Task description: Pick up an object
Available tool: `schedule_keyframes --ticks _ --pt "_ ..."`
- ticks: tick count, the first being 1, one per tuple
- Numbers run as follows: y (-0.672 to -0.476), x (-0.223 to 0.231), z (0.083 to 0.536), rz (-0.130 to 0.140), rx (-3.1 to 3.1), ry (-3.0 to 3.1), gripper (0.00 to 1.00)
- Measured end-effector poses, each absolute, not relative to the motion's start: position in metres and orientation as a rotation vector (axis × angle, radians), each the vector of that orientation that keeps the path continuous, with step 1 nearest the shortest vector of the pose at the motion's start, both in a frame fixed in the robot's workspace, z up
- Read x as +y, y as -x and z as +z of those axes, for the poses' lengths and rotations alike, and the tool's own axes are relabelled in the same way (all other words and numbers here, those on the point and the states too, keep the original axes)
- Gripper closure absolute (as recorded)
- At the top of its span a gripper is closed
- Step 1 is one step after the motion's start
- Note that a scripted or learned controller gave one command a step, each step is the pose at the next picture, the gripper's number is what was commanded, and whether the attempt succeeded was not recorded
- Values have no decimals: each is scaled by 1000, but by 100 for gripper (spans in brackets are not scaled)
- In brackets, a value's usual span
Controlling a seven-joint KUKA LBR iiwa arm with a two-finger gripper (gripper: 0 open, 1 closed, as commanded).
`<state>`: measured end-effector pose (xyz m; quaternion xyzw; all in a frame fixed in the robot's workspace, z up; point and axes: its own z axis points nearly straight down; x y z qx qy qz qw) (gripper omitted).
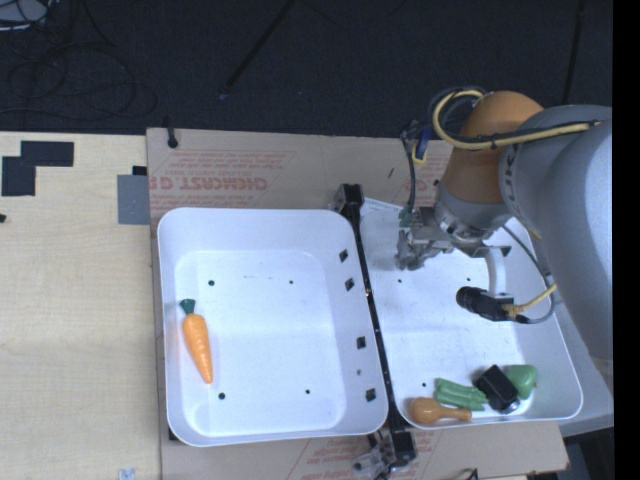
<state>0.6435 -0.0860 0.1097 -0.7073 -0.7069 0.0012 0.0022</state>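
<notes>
Reaching in from right: grey arm [560,208] with orange band [490,128] above the wrist is hanging over the far part of the right bin.
Tool: tool [410,258] is pointing down at the far left area of the right bin [440,338], close to the divider between bins; the spread of its tips is too small and dark to make out, cannot tell; nothing is showing between them.
Left bin: left bin [260,233] is sitting beside the right bin, rims touching along the middle.
Carrot: orange carrot [197,343] with green top is lying in the left bin by its left wall, green end pointing far, tip pointing near.
Near right corner pile: green pod-like toy [460,394], black block [496,387], green rounded piece [522,376] and tan pear-shaped toy [437,411] are crowding together at the near wall of the right bin; black block is lying between the two green ones, touching both.
Black cylinder: dark cylinder [483,302] on a yellow cable is hanging beside the arm over the right bin, right of the tool.
Gap tool to pile: tool is sitting well apart from the pile, pile being near, tool being far.
Tabletop: wooden tabletop [70,298] is showing at left, cardboard sheet [260,168] is lying under both bins.
</notes>
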Motion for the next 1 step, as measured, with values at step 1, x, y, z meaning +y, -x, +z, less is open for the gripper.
schedule_keyframes --ticks 1 --pt "-644 -86 110 4 -2218 2219 0"
